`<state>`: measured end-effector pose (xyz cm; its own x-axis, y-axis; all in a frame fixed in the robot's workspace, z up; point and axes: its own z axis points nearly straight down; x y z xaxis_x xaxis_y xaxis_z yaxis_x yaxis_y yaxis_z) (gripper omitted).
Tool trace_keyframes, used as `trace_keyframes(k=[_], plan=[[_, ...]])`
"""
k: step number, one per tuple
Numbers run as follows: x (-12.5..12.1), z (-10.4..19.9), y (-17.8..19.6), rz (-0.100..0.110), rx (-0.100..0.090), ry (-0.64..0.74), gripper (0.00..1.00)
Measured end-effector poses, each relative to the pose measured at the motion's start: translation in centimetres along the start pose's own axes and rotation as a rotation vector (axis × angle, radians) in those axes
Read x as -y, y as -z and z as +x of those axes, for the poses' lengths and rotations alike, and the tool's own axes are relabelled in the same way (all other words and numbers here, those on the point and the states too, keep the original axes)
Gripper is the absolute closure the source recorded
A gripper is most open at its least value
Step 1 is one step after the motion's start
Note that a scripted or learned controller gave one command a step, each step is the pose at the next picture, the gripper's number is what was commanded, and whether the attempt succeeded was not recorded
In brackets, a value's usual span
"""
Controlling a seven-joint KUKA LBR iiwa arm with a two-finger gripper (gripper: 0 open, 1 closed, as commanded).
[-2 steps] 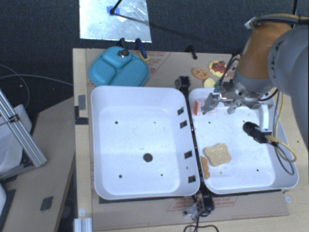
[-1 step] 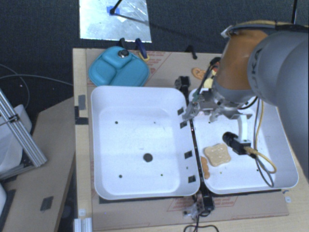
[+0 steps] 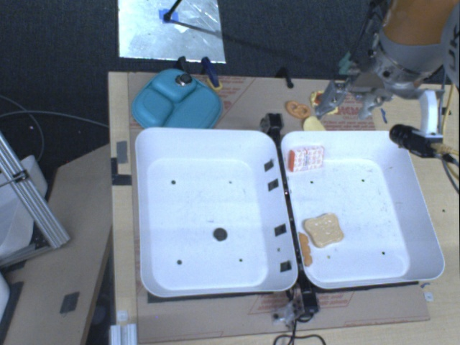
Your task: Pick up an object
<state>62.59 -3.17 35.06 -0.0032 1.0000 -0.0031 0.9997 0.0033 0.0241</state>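
Currently the arm point(image 3: 420, 20) enters from the upper right, with its orange band above the grey wrist. The gripper point(image 3: 350, 100) hangs over the table point(image 3: 244, 99) just behind the back rim of the right bin point(image 3: 424, 214), near a small yellow piece point(image 3: 313, 124) and an orange pretzel-shaped piece point(image 3: 296, 109) lying on the table. Whether the jaws are released or clenched cannot be told; nothing is seen between them.

Inside the right bin, a red-and-white box point(image 3: 306, 159) lies in the back left corner. A tan toast-shaped slice point(image 3: 323, 230) lies toward the front left, with a small orange piece point(image 3: 305, 249) just beside it against the left wall.

The left bin point(image 3: 154, 192) contains a small dark disc point(image 3: 220, 234). A blue tray point(image 3: 177, 100) sits on the table behind the left bin.
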Motion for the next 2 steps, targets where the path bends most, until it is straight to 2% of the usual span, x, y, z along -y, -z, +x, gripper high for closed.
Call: trace_keyframes(k=[1,2], plan=[[2.9,15.7,-1.9,0.023,-0.009,0.016,0.00],[9.2,20.7,-3.4,0.027,-0.006,0.008,0.00]])
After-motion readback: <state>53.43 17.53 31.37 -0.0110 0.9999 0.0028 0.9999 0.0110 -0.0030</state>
